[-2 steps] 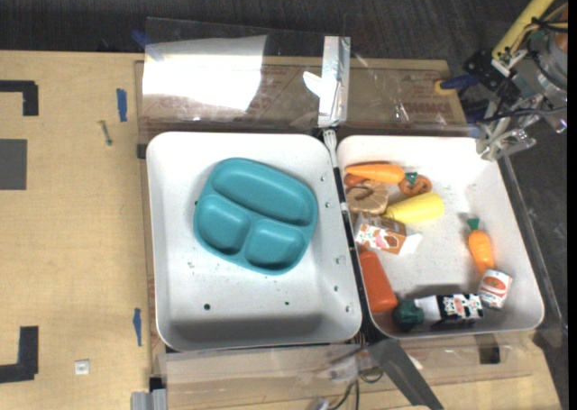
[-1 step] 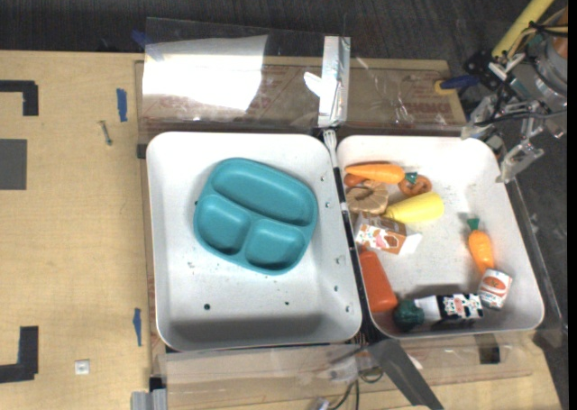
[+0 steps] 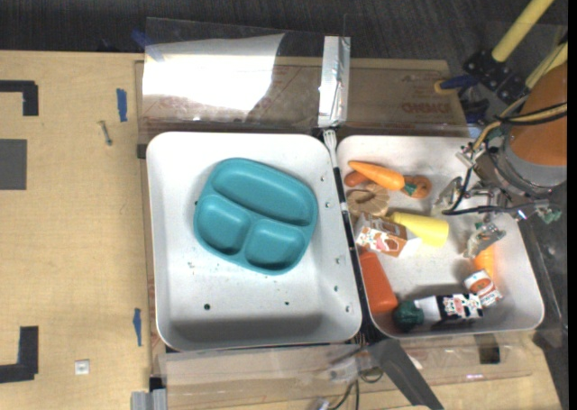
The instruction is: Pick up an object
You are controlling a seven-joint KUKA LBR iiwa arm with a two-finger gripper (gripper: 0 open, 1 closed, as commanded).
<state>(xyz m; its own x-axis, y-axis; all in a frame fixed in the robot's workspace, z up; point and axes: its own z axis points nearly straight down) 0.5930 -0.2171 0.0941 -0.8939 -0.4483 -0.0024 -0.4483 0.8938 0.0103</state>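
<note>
Your easiest pick is probably the yellow block [image 3: 422,228], lying mid right bin [image 3: 527,309] with some bare floor around it, just beside the small carton [image 3: 380,239] and near the carrot [image 3: 379,176]. Come straight down and steer clear of the carton. The gripper [image 3: 485,235] hangs near the bin's right side, but cables clutter it, so I can't tell how the jaws stand.
</note>
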